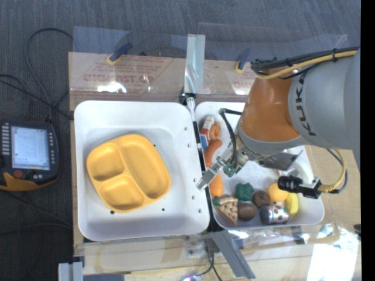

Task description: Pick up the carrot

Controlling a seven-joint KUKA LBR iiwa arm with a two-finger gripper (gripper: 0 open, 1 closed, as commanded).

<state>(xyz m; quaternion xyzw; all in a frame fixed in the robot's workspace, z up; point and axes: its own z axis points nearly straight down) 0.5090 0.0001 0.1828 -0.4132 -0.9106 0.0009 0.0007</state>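
Pincer [215, 170] shown low over right bin [310, 212], near divider; finger spread and any hold cannot be told. Carrot [217, 184] seen just below pincer, partly covered. Pizza slice [228, 209] placed farther below; yellow divided plate [128, 171] located well left.

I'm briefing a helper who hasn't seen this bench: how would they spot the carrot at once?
Look in the right white bin, along its left wall beside the divider. The carrot lies there just below the claw, above a pizza slice. It is the plain orange tapered piece, unlike the dark green toy beside it.
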